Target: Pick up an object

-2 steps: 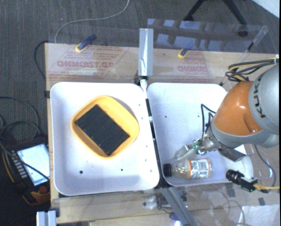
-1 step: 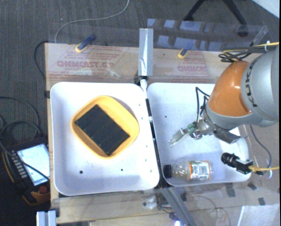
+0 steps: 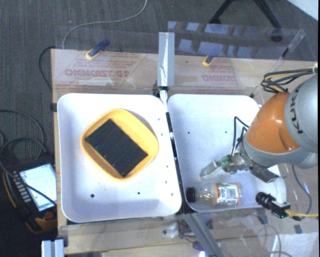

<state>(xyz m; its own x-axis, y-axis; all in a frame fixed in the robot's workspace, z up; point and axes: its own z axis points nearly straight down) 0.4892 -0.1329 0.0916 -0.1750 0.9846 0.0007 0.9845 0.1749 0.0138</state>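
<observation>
A small clear bottle (image 3: 216,194) with a black cap and an orange and white label lies on its side at the front edge of the right bin (image 3: 202,122). My gripper (image 3: 217,166) hangs low over the right bin's front half, just above and behind the bottle. A yellow dish with a dark ribbed insert (image 3: 118,143) rests in the middle of the left bin (image 3: 74,197). The arm's grey and orange wrist (image 3: 275,133) covers the right bin's right side.
A raised divider (image 3: 170,138) separates the two bins. Clear panels stand behind the bins on the wooden bench. A tablet (image 3: 35,183) and cables lie on the floor at the left. Cables trail near the arm at the right.
</observation>
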